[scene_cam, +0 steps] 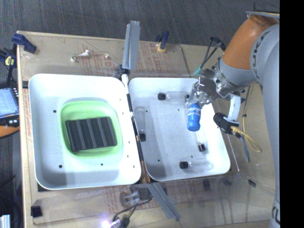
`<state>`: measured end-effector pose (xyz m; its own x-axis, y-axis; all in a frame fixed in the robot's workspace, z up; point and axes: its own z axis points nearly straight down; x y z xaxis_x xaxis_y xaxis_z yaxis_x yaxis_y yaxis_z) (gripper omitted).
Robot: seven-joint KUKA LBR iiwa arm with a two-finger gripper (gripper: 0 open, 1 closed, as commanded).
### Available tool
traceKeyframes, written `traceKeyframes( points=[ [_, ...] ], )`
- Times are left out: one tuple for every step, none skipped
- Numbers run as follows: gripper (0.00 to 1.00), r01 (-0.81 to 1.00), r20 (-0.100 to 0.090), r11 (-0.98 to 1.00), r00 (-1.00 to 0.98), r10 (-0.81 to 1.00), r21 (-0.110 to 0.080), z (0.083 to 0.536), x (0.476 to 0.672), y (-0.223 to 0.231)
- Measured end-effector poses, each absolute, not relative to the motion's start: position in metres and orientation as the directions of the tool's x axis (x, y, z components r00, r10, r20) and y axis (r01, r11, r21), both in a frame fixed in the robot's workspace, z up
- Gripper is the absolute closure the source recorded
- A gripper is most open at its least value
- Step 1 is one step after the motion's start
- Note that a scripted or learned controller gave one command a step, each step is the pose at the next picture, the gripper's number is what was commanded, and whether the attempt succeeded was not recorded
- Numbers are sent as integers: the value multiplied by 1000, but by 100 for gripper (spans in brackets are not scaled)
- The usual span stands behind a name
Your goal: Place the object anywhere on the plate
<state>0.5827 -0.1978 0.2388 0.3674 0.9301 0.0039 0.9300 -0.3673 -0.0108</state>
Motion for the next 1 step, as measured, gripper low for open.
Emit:
traceKeyframes(
  points=[
    [0,930,4,-367,367,930,-11,239,583,-198]
  ],
)
